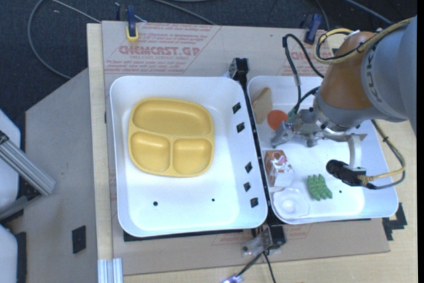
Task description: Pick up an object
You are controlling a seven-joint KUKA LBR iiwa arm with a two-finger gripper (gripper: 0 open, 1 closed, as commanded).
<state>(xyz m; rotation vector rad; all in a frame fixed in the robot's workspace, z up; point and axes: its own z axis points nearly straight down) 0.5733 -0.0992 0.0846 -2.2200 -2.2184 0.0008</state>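
1. The left bin (126, 162) held a yellow divided plate (171, 136), well left of the gripper (296, 131).
2. The grey arm (371, 79) reached low into the crowded right bin (374, 199).
3. An orange ball (277, 118) lay just beside the gripper; whether it gripped anything, I couldn't tell.

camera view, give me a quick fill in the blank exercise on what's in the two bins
1. The yellow divided tray lies in the ____ bin.
2. The tray has ____ compartments.
3. The green toy lies in the bin on the ____.
4. The orange ball sits just to the ____ of the gripper in this view.

Missing words: left; three; right; left
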